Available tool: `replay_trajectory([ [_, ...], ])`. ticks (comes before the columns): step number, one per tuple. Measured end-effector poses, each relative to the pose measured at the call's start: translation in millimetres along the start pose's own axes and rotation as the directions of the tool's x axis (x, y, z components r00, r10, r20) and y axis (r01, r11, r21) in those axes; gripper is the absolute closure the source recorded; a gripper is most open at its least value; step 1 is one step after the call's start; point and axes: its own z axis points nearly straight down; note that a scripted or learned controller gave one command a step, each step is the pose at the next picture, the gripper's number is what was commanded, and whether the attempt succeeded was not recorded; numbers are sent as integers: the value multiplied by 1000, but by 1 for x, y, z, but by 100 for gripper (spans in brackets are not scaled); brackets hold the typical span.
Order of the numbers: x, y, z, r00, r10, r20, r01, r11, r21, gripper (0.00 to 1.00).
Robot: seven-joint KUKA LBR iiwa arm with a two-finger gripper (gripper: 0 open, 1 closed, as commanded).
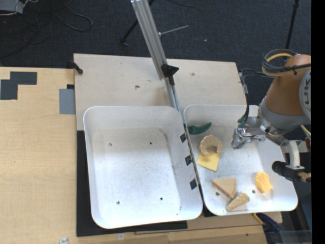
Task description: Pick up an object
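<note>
Nearest, a tan wedge (237, 202) lies untouched in the right bin (284, 203). Pincer (242, 139) hovers, state unclear; centre squarely over one piece before descending.

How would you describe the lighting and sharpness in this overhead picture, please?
Camera view: even, soft light, with faint shadows under the tan arched foam piece and the yellow ridged block; the right white bin is bright without glare; the metal gripper looks slightly soft; the dark floor loses detail.
</note>
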Motion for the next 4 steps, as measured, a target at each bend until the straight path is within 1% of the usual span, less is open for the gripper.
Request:
replay_trajectory([
  [1,2,6,-62,1000,-1,0,1,1000,-1,100],
  [2,1,6,-84,1000,-1,-1,1,1000,2,100],
  [3,49,18,-74,1000,-3,-3,3,1000,7,100],
  [4,94,18,-60,1000,-3,-3,3,1000,8,100],
])
